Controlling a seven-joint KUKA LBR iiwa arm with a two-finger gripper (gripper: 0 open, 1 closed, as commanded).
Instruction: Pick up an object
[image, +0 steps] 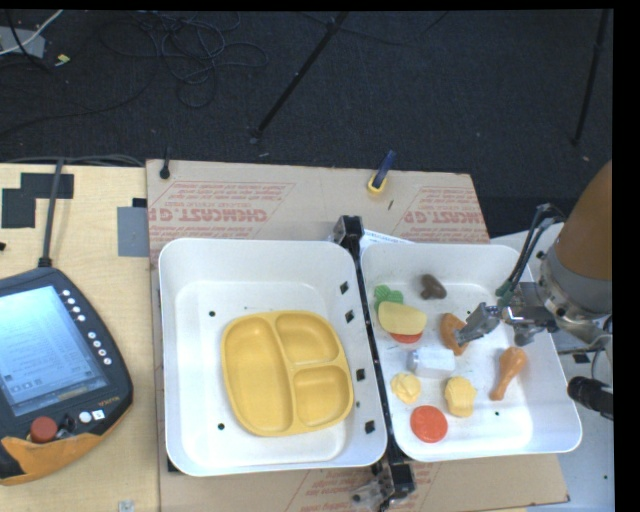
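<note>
Two white bins sit side by side on the tabletop, over a sheet of cardboard (300, 205) with red print. The left bin (190, 300) holds a yellow divided tray (288, 372), lying flat near its middle. The right bin (550, 425) carries the small things: a green piece (388, 295) and a dark brown lump (432, 287) near its far edge, a yellow-and-red slice (402, 321) just below the green piece, a small white block (436, 361) near the middle, two pale yellow pieces (406, 386) and (460, 396) toward the near edge, a red disc (430, 423) close to the near rim, and an orange drumstick shape (509, 371) toward the right edge.

The arm (585, 240) comes in from the right edge of the tabletop. Its end effector (478, 325) hangs low over the middle of the right bin, right beside a small orange-brown piece (451, 331). Whether the tips are apart or together, I cannot tell; nothing is plainly seen gripped there.

A black handheld control pendant (55, 365) lies at the left edge of the tabletop.
</note>
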